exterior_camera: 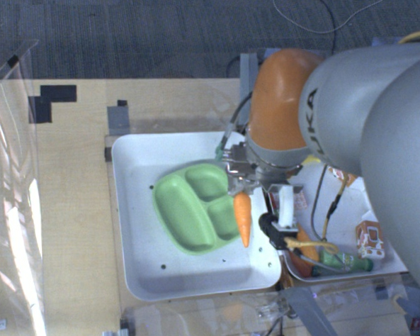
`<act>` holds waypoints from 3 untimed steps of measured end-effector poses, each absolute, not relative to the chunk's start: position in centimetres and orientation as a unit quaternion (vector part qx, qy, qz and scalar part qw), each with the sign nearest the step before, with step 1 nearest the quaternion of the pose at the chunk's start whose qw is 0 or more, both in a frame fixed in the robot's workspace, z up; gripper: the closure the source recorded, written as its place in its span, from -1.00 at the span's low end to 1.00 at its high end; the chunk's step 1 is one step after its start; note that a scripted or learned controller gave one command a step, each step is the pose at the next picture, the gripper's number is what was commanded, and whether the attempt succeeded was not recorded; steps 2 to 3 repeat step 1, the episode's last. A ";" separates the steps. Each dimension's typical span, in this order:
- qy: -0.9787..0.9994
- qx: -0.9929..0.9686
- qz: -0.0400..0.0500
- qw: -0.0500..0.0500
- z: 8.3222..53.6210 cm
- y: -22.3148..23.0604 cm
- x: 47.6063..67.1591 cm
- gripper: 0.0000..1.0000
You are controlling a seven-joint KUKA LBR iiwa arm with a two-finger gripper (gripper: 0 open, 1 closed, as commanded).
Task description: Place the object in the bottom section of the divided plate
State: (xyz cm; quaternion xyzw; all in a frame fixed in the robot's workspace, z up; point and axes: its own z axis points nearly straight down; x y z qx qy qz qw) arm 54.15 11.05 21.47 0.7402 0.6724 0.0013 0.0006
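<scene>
A green divided plate (195, 209) lies in the left white bin (142, 274). It has one long section on its left and two smaller sections on its right. My gripper (240, 189) hangs over the plate's right edge, shut on the thick top end of an orange carrot (242, 221). The carrot points downward in the view, its tip past the plate's lower right rim. The grey arm with its orange band hides the bin's back right corner.
The right bin (386, 265) holds several items, among them a small printed box (370, 238), a green object (344, 265) and an orange piece (307, 251). A transparent panel stands along the bench's left side.
</scene>
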 end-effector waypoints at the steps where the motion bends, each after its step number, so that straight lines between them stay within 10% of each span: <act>1: 0.616 0.788 0.002 0.000 26.5 15.4 54.3 1.00; 3: 0.616 0.788 0.002 0.000 26.5 15.4 54.3 1.00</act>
